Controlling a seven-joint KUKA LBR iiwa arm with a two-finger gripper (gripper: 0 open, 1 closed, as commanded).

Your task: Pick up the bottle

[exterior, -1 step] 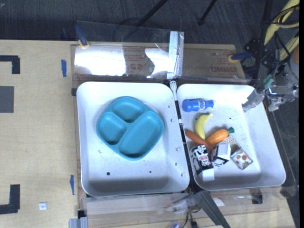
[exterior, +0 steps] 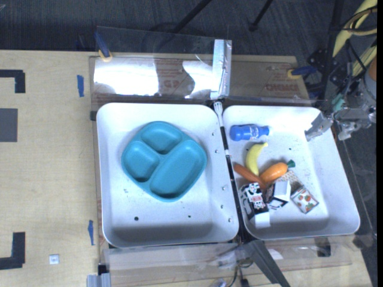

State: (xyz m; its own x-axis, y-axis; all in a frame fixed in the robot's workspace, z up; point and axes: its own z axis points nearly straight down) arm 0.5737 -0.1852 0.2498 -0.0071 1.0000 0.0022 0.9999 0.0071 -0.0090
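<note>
We see the hand (exterior: 330, 124) at the right edge of the frame, a little above the middle, hanging over the upper right corner of the right bin (exterior: 335, 202). Two pale finger pieces show there, one slanting down to the left and one further right, but we cannot tell whether they are apart or together. Nothing sits between them that we can make out.

The bottle (exterior: 248, 132) lies on its side in the upper left part of that same bin, blue with a white band near its right end, well apart from the hand. Just below it we see a yellow banana (exterior: 255, 158), and below that an orange carrot (exterior: 274, 171) lying aslant, next to a thinner orange piece (exterior: 245, 173) on its left. Lower still there is a cluster of small cartons (exterior: 263, 197), black and white, with a red-printed packet (exterior: 304, 200) just to their right.

The left bin (exterior: 114, 214) holds a blue divided plate (exterior: 164, 160) with three compartments, near its middle. Both bins stand on the pale wooden counter (exterior: 42, 172), which fills the left of the frame.
</note>
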